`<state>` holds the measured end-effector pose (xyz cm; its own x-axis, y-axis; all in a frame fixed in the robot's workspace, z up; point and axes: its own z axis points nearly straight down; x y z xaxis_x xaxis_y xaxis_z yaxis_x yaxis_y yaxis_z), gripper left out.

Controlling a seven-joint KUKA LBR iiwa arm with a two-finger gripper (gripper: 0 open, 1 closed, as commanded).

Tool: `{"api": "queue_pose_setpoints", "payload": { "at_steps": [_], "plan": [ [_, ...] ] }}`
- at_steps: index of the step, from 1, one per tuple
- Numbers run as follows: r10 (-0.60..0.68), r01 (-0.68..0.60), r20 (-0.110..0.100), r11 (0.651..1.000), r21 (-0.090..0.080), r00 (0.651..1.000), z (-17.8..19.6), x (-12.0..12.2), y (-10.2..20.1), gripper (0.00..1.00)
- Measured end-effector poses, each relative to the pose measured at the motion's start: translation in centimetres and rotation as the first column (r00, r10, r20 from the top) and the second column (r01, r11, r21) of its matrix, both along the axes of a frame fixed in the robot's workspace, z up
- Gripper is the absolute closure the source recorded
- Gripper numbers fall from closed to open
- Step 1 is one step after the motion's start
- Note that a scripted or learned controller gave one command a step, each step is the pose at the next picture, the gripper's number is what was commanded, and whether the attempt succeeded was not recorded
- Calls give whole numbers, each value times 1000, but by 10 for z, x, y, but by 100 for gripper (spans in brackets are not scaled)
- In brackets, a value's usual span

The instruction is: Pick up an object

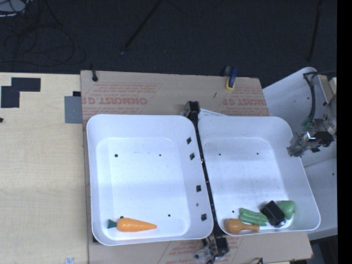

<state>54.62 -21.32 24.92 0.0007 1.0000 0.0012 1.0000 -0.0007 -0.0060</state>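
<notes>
An orange toy carrot (136, 224) with a green top lies near the front left corner of the left bin (99, 147). In the front right corner of the right bin (242, 131) sits a small cluster: a tan pear-shaped toy (240, 226), a green pod-like toy (253, 217), a black block (273, 213) and a light green piece (287, 207). My gripper (301, 146) hangs at the right rim of the right bin, about halfway along it, well away from the cluster. It is small and partly lost against the arm.
Both bins rest on a brown cardboard sheet (165, 95) on a pale wooden bench (38, 175). A black divider bar (201, 169) runs between the bins. A blue-and-yellow clamp (231, 77) stands at the cardboard's far edge. Cables lie on the dark floor behind.
</notes>
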Motion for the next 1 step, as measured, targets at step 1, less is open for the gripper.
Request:
{"api": "queue_pose_setpoints", "payload": {
  "at_steps": [1],
  "plan": [
    [6, -6, 10, 1000, -1, 1000, 62, 3, 51, 100]
  ]
}}
